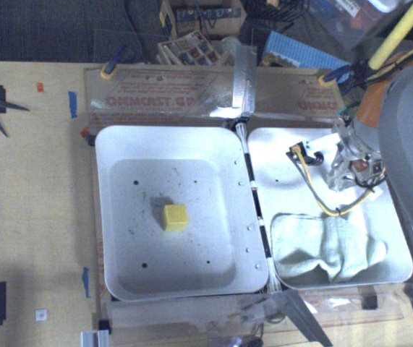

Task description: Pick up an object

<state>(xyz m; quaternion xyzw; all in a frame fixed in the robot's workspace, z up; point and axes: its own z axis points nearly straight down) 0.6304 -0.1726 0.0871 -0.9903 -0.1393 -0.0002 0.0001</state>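
Note:
A small yellow block [176,217] lies near the middle of the left bin [119,150]. A crumpled pale cloth [327,253] fills the near half of the right bin [278,147]. My gripper [345,173] hangs over the right bin's far right part, just beyond the cloth's upper edge, with a yellow cable [313,186] looping from it toward the cloth. The grey arm with its orange band [369,107] comes in from the right and hides that bin's right wall.
A metal divider [253,194] separates the two bins. Cardboard [163,96] and clamps stand behind the bins, with cluttered boxes beyond. The wooden bench [32,194] stretches out on the left.

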